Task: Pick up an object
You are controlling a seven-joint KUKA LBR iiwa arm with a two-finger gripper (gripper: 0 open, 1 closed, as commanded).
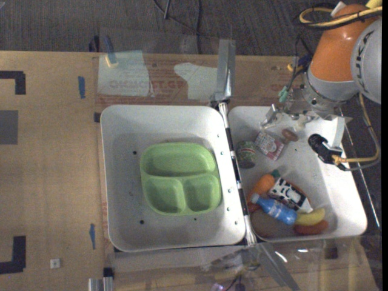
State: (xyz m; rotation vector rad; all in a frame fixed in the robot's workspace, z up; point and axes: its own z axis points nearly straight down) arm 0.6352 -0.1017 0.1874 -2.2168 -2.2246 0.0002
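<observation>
- We see the arm (348, 47) reaching in from the right, with its gripper (285, 115) low over the far end of the right bin (345, 214), presumably because that is where the pickable clutter lies.
- Whether the pincer is wide, narrow, or closed on anything we cannot tell (the wrist body hides most of it from above).
- We judge the likeliest target to be the small pink-and-white packet (269, 145), lying flat just beside the gripper on the near side; a small brownish piece (290, 134) sits close by too.
- A dark round tin (246, 153) rests against the bin's left wall, near the packet, so a descent there would need care.
- The remaining objects crowd the near end: a carrot (262, 187), a black-and-white cow-patterned carton (287, 192), a blue bottle (276, 210) and a banana (310, 218), touching or overlapping one another (harder to single out, we think).
- The left bin (121, 138) holds a green divided tray (180, 177), sitting centrally and well apart from the arm.
- Nothing appears lifted yet, so we take the pick as not yet done.
</observation>
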